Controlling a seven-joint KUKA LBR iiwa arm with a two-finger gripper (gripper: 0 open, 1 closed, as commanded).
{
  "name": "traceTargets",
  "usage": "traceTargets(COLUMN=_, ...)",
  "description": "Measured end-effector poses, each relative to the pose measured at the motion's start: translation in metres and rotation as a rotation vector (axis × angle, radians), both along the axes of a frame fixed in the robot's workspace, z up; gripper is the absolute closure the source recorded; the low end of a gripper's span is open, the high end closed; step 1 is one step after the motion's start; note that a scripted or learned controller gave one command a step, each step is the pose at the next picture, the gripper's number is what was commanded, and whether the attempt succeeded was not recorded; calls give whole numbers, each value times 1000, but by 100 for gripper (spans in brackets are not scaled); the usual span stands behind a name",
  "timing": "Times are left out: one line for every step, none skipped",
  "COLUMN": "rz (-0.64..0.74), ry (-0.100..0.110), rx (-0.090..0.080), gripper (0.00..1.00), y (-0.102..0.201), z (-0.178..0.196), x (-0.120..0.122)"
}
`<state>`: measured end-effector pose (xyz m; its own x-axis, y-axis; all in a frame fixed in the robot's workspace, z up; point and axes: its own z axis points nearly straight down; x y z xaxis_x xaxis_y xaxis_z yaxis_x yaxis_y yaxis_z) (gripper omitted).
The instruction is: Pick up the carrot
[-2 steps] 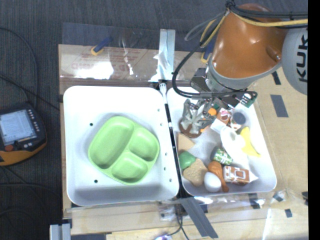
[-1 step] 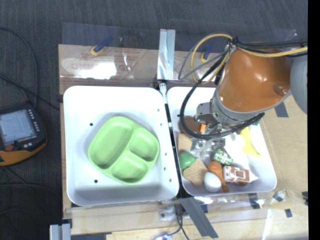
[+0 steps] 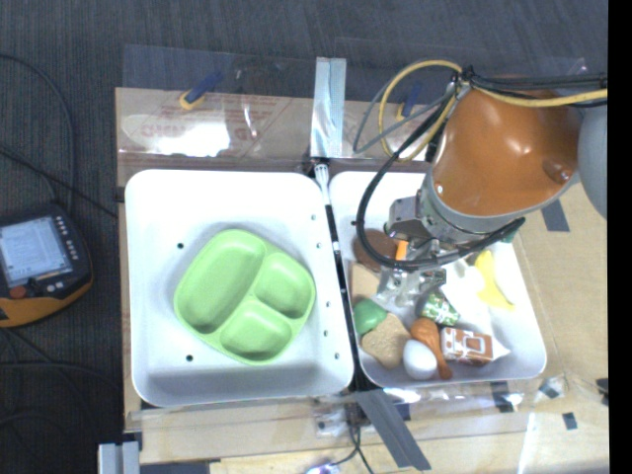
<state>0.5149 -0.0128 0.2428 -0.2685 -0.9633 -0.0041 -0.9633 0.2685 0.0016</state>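
The carrot (image 3: 429, 337) lies in the right bin (image 3: 528, 349) near its front. It is orange, and its leafy green top (image 3: 439, 312) points toward the back. My gripper (image 3: 411, 286) hangs just above and slightly left of the green top, low over the pile of toy food. The arm's orange band (image 3: 499, 151) and grey wrist cover the back half of the bin. Nothing can be seen held by the gripper.
Around the carrot lie a white egg (image 3: 420, 360), a tan bread piece (image 3: 386, 340), a green round item (image 3: 368, 314), a small printed carton (image 3: 467, 346) and a yellow banana (image 3: 491, 276). A green divided plate (image 3: 247, 294) sits in the left bin (image 3: 158, 215). A control pendant (image 3: 38, 255) lies on the floor at left.
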Motion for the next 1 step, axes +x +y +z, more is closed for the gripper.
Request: traceTargets(rz=-1, ry=0, rx=3, gripper=100, y=2, z=9, x=1)
